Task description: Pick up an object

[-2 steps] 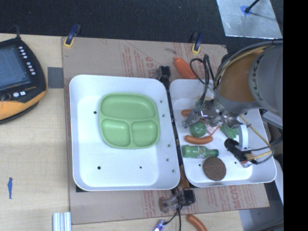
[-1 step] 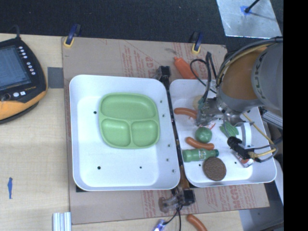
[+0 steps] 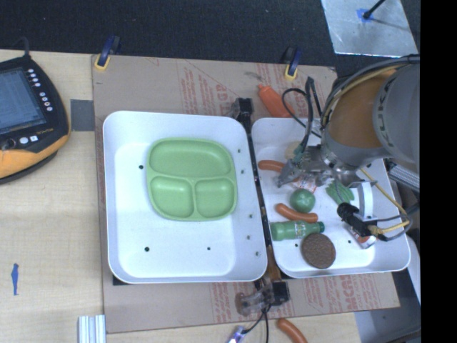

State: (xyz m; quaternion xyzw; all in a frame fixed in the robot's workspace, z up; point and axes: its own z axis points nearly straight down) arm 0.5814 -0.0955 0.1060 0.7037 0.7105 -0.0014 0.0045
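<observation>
The arm reaches in from the right, and its end effector (image 3: 308,171) hangs low in the right bin (image 3: 400,263); whether it is released or clenched cannot be told. Just below it lies a green ball (image 3: 303,199), with an orange sausage (image 3: 295,212), a green bottle (image 3: 294,229) and a brown round cookie (image 3: 318,250) nearby. The left bin (image 3: 125,256) holds a green divided plate (image 3: 191,179). A teach pendant (image 3: 25,116) rests on the worktop (image 3: 43,263).

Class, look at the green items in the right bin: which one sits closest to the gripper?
The round green ball, just below the gripper. The green bottle lies on its side farther toward the bin's near edge.
</observation>
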